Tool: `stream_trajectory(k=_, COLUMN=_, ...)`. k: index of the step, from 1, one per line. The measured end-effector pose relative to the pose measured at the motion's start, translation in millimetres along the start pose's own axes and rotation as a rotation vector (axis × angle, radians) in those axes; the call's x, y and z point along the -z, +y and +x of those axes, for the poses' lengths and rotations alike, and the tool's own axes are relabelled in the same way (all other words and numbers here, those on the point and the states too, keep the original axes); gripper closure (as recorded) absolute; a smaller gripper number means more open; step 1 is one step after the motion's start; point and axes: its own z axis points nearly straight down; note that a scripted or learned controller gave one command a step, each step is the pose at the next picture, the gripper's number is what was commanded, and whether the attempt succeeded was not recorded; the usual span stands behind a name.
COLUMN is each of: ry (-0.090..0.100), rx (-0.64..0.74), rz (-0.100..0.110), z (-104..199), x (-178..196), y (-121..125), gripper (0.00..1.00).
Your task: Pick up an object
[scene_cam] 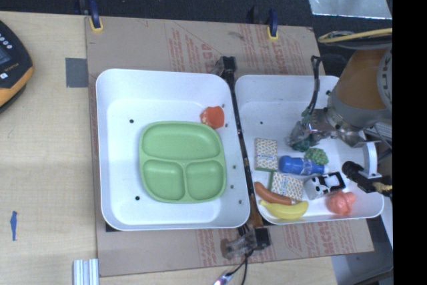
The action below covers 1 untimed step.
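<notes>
Your gripper (301, 137), grip state unclear, hovers at the green toy's (316, 157) eleven o'clock; centre before descending.

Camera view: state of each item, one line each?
Green tray: flat in left bin, compartments bare.
Orange toy: loose in left bin, beside tray's far corner.
Banana: lying at right bin's near edge, against hot dog.
Blue bottle: on its side.
Pink toy: loose in near right corner.
Claw: low over right bin, grip unclear.
</notes>
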Motion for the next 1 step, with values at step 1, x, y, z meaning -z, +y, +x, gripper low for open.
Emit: stream_trajectory(k=1, ry=0.002, rx=-0.004, rz=-0.004, z=37.9, x=68.8, y=49.1, gripper=1.00)
